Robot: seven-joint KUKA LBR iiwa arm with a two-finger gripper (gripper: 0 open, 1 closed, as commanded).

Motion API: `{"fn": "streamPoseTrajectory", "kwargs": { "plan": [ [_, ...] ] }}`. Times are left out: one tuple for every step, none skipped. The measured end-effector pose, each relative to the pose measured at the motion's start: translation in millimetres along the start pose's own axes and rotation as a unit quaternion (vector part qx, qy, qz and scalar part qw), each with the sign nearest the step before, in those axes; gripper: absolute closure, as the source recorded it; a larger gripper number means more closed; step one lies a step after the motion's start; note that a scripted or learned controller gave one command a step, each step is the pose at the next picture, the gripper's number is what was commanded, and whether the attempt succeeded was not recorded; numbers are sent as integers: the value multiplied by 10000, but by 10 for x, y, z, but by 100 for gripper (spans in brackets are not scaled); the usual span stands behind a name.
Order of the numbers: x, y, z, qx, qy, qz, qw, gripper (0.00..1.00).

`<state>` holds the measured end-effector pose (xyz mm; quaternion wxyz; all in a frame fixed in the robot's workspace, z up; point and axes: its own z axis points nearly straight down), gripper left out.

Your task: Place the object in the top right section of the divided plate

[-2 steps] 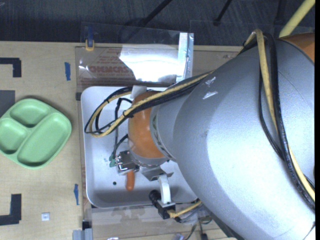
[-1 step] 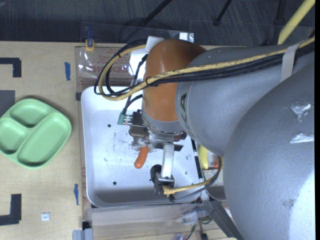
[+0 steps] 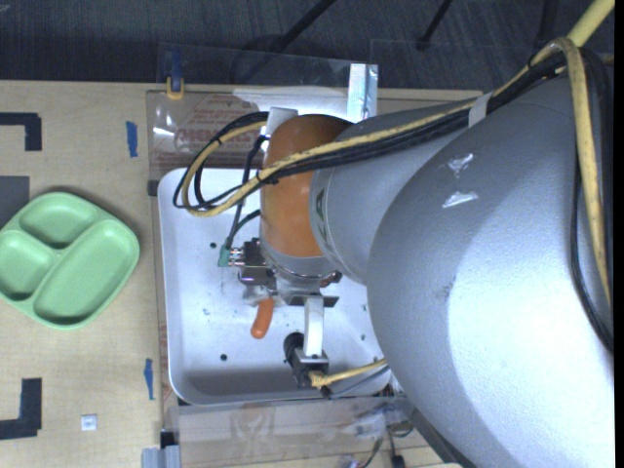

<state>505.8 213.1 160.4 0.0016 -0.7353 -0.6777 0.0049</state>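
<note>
Well, the plate (image 3: pixel 97 261) waits at the left, well apart from the object (image 3: pixel 261 320), so I judge the placing is all ahead. That orange piece lies in the bin (image 3: pixel 190 300), just beside the gripper (image 3: pixel 292 312). The arm (image 3: pixel 468 261) hides much; I cannot tell whether the claw is spread or pressed together.

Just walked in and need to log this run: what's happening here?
The grey arm's hand is down inside the white bin, right by a small orange object lying on the bin floor. Whether it grips the object can't be told. The green divided plate sits on the bench to the left, with nothing in its sections.
</note>
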Motion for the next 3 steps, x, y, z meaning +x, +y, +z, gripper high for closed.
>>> {"fn": "streamPoseTrajectory", "kwargs": {
  "plan": [
    [174,660,50,-20,2,-1142,9935,100],
    [-166,373,730,-40,55,2257,9742,100],
    [-1262,2,-193,4,8,4579,8890,100]
  ]
}}
